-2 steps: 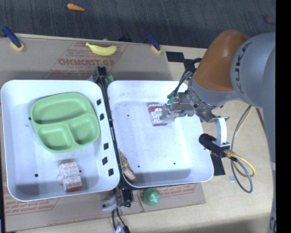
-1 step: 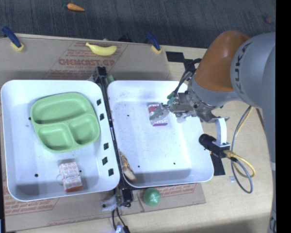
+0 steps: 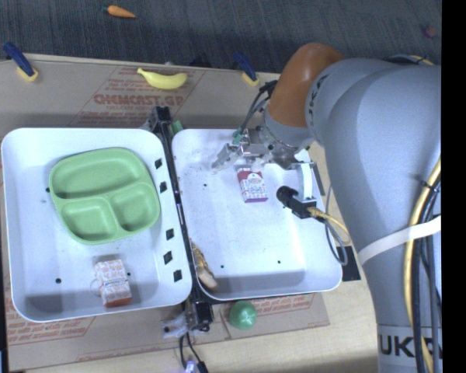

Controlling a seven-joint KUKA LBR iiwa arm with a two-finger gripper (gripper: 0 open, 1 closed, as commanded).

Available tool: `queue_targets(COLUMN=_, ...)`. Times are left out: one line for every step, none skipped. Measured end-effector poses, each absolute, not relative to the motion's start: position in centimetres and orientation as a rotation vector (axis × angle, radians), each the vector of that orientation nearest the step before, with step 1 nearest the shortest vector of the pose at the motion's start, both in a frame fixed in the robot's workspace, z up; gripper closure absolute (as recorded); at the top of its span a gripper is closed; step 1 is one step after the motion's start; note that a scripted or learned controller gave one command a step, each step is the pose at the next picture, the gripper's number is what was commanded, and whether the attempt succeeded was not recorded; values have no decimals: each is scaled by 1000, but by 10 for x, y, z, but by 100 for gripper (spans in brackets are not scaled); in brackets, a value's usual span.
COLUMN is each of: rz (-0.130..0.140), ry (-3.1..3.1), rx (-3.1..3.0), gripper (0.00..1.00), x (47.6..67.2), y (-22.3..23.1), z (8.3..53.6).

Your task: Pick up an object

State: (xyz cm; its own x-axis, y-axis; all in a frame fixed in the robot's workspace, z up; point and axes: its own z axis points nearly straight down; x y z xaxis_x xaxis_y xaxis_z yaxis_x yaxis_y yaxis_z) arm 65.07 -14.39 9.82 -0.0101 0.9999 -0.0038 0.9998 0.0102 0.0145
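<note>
Right now my pincer (image 3: pixel 245 152) hangs low in the right bin (image 3: pixel 241 270); I cannot tell its state. A small carton (image 3: pixel 252 186) lies just below it, presumably the target.

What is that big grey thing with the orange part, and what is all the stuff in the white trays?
The big grey thing is a robot arm. The orange part is a band near its wrist. At its end is a claw for grabbing things. One camera looks down from above, and the arm reaches in from the right.

The arm's job is to pick something up. Its claw sits just above a small red and white carton in the right bin. I cannot tell if the claw is gripping it.

The left bin has a green divided plate and another small carton. A toy banana lies behind the bins, and a green ball lies in front.
</note>
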Motion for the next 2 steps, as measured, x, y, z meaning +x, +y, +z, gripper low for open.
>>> queue_targets(rz=8, ry=2224, rx=2198, gripper=100, x=651, y=-145, z=109)
queue_targets(rz=4, ry=2229, rx=2215, gripper=100, x=658, y=-58, z=194)
